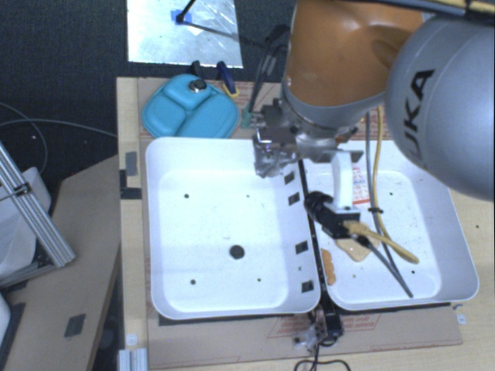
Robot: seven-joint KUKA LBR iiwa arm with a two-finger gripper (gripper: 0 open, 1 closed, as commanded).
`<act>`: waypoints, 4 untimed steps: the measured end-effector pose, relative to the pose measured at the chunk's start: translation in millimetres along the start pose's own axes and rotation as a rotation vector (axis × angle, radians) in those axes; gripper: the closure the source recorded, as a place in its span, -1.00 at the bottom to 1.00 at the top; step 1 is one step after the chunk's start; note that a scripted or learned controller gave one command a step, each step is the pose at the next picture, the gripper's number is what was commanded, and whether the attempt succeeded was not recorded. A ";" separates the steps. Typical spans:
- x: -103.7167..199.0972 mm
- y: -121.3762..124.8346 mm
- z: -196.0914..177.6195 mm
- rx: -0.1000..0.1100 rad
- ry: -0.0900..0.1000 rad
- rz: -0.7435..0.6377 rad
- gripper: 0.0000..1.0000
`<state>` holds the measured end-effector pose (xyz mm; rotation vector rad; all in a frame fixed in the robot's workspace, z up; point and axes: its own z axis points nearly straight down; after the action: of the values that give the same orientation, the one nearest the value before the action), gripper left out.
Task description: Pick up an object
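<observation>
Camera view showed the gripper (271, 159) low over the left bin (201, 222), at its 1 o'clock corner beside the right bin (462, 273). Whether it stood open or closed could not be told. The nearest object, a small dark disc (237, 251), lay towards 6 o'clock, well apart, so this position likely preceded a move, not a grasp.

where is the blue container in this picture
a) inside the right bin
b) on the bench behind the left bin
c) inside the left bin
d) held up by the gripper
b: the blue container lies on the bench just past the far rim of the left bin, outside both bins.
</observation>
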<state>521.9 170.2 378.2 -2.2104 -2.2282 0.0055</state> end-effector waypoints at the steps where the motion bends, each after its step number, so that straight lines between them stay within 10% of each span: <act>1: 67.8 25.7 -148.0 -0.023 0.009 -0.002 1.00; 2: 64.3 -22.3 -113.4 -0.002 0.001 0.002 1.00; 3: 34.1 60.4 10.3 0.001 -0.004 0.012 1.00; 4: -9.3 76.2 -111.9 -0.021 0.003 0.011 1.00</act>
<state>598.6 161.6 489.8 -2.2313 -2.2245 -0.0211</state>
